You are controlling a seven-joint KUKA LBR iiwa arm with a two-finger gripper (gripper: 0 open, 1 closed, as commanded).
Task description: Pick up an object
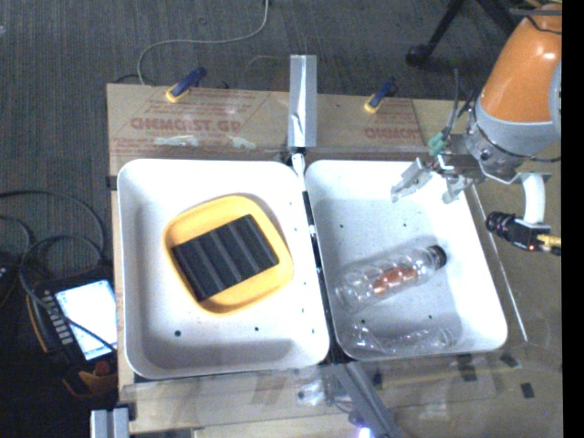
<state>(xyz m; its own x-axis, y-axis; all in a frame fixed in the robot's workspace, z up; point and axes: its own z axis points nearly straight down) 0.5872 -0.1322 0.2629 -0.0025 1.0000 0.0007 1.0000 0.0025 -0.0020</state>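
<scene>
A clear plastic bottle (391, 276) with a black cap lies on its side in the middle of the right bin (474, 245). A second clear, crumpled plastic piece (401, 339) rests along that bin's near wall. In the left bin (137, 245) sits a yellow dish-like object (228, 252) with a black ribbed top. My gripper (429, 186) hangs over the far right part of the right bin, above and beyond the bottle, apart from it. Its two fingers are spread open and nothing is between them.
The two bins meet at a narrow ridge (310, 235), with a metal post (302, 99) standing behind it. Blue-and-yellow clamps (185, 84) hold a cardboard sheet (182, 126) under the bins. A tablet and cables (78, 313) lie on the floor to the left.
</scene>
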